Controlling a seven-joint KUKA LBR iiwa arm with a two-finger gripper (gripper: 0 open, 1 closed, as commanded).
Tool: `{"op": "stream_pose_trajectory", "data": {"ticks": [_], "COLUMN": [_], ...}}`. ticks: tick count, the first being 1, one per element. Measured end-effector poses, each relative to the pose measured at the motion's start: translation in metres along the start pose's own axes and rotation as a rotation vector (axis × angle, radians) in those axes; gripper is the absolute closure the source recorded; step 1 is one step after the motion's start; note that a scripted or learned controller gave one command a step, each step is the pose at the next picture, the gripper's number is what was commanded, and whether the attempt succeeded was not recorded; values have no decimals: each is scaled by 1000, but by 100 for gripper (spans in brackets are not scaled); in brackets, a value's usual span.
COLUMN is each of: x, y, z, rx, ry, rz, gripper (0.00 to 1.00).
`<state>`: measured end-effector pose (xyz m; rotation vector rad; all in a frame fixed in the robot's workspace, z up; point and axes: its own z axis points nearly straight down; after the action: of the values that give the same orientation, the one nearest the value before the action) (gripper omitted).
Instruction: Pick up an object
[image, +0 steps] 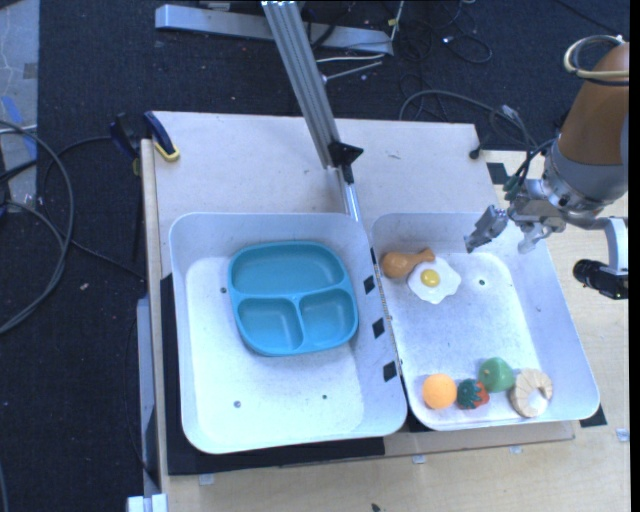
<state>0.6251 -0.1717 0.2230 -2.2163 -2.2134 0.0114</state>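
My gripper (508, 232) hangs above the back right part of the right bin (560, 330), its two fingers spread apart with nothing between them. A fried egg toy (434, 281) lies to its lower left, beside a brown drumstick toy (404, 262) near the bin's back left corner. Along the front wall sit an orange ball (438, 391), a small red and green piece (472, 395), a green round toy (495, 374) and a tan bread slice (530, 392).
The left bin (200, 400) holds a blue divided plate (294, 297). A slanted metal pole (310, 85) rises behind the bins. Cables lie on the dark floor at left and back.
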Motion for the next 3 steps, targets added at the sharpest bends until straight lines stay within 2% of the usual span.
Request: {"op": "stream_pose_trajectory", "data": {"ticks": [1,3], "x": [0,10], "y": [3,6], "z": [-7,81], "rx": [-12,-9], "ry": [-2,-1], "rz": [-2,-5], "gripper": [0,0]}}
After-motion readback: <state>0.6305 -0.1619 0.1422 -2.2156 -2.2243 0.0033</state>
